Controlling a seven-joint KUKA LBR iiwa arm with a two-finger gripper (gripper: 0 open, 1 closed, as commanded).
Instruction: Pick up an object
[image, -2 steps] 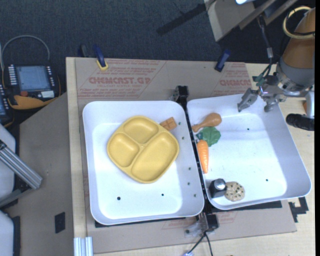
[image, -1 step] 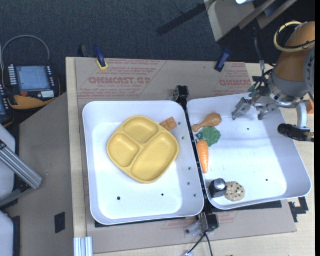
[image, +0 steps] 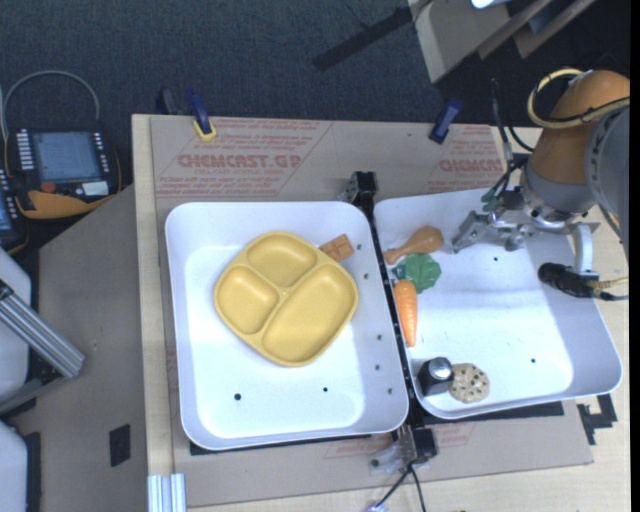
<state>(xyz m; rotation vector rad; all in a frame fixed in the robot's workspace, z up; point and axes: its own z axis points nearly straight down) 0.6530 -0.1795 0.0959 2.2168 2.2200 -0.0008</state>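
- The round speckled cookie (image: 468, 382) lies at the near edge of the right white bin (image: 560, 340), the nearest thing to the camera. A small black and silver round piece (image: 436, 373) touches its left side.
- Farther back from the cookie, by the bin's left wall, lies the long orange toy carrot (image: 405, 312). Its green leafy top (image: 417, 271) sits at the far end.
- Past the leafy top lies a tan toy drumstick (image: 418, 243). It is the thing closest to the gripper.
- The metal two-finger gripper (image: 467, 236) is just right of the drumstick, near the far edge of the bin. Its fingers look spread apart with nothing between them.
- I think the drumstick is the easy pick. The gripper should slide left until it is right over the fat part, then go straight down and squeeze.
- It should squeeze across the thin way, so the toy does not pop out.
- Far left of the cookie, in the left white bin (image: 200, 380), sits a yellow plastic plate with three parts (image: 287, 297). A small brown block (image: 337, 247) touches its far right edge.
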